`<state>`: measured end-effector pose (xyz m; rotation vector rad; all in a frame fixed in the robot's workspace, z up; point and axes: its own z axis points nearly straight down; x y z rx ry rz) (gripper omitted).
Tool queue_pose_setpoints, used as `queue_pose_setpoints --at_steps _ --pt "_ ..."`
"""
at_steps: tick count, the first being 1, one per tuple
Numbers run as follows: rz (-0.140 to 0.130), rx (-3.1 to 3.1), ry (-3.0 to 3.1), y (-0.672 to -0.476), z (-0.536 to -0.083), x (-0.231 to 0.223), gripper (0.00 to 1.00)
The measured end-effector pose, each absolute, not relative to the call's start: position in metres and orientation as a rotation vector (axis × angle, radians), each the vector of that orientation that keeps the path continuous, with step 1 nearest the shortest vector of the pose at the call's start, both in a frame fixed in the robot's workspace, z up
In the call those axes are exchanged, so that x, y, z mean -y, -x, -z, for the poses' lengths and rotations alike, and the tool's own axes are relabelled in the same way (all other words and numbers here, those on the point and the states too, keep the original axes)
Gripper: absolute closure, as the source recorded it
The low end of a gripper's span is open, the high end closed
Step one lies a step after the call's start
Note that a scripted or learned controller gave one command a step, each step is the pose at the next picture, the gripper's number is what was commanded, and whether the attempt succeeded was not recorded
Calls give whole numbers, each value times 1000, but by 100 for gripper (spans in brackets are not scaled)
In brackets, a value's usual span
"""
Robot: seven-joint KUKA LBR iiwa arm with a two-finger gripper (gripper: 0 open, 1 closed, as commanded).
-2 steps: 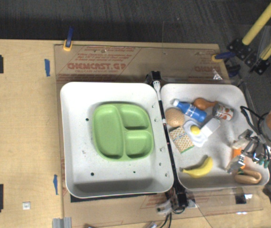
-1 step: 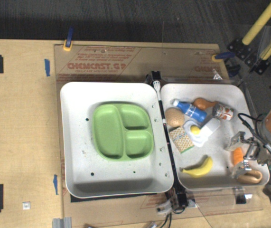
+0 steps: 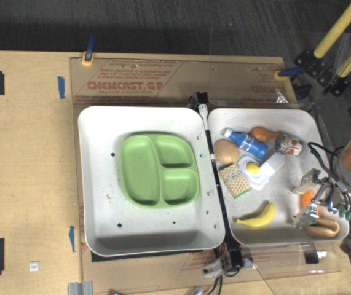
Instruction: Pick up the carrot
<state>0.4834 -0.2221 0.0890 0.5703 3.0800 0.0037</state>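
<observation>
The carrot shows as a small orange piece near the right wall of the right bin. My gripper hangs right over it at the bin's right edge, its metal parts and cables partly covering the carrot. A brown curved item lies just below the gripper in the bin's front right corner.
The right bin also holds a banana, a blue bottle, a tan round item, a patterned box, a white and yellow item and a small can. A green divided plate sits in the left bin.
</observation>
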Motion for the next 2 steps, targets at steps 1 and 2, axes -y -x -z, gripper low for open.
queue_pose_setpoints --at_steps 1,2 --pt "5 -3119 -231 -484 -89 225 0" --pt "-3 -3074 -590 -484 -89 222 0"
